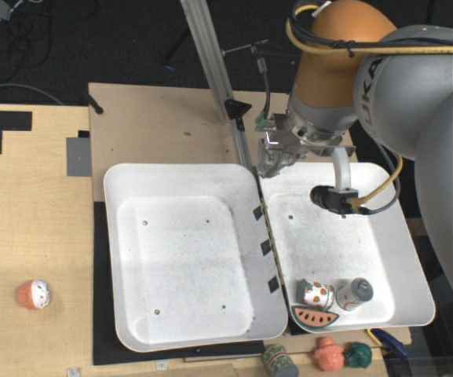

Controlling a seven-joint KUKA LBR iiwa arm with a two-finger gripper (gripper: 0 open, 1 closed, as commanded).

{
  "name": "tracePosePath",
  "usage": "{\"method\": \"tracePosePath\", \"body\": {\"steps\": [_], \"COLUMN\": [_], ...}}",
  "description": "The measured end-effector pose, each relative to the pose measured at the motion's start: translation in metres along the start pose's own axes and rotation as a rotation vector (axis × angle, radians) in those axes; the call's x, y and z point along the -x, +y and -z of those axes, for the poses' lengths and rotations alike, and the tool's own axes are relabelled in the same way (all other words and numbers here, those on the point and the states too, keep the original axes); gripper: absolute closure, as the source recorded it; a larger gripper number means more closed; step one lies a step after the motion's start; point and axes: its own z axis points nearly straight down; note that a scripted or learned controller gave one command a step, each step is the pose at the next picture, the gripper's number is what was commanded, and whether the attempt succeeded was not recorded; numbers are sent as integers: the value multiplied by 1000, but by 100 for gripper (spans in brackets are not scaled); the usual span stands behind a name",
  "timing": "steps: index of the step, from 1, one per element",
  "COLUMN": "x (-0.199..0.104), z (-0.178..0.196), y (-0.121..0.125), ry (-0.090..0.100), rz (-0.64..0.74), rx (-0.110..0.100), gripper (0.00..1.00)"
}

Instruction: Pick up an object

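White right bin (367, 234) holds small toys (318, 294) at its near corner; the pincer (275, 157) hovers at the far corner, grip state unclear. Picking looks not yet done.

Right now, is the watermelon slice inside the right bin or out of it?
Partly out: the watermelon slice lies across the right bin's front rim.

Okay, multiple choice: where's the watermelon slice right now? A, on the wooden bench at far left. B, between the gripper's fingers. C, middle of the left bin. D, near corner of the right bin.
D: the watermelon slice lies in the near corner of the right bin, beside a small cup, far from the gripper.
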Motion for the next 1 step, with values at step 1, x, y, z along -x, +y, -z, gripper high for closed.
{"method": "tracePosePath", "body": {"steps": [1], "x": [-47], "z": [-3], "y": [-9], "ry": [-1], "rz": [-1], "rx": [-1], "gripper": [100]}}
